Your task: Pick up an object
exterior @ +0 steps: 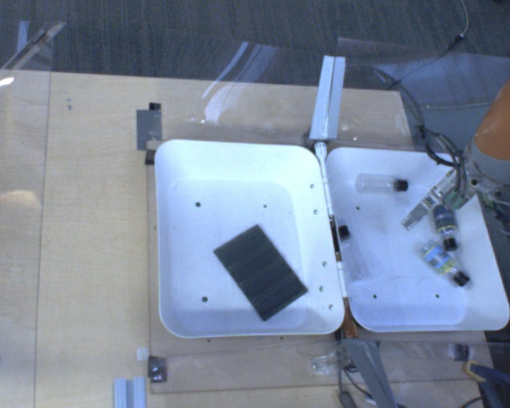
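The tool hangs over the right bin; I can't tell its state. A dark flat pad lies in the left bin, long axis running upper-left to lower-right.

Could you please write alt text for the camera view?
The pincer hangs over the right bin, above small bottles. The left bin holds a dark flat rectangular pad.

Gripper hangs in the right shallow white bin; flat dark rectangular pad lies far left, in the neighbouring left white bin.
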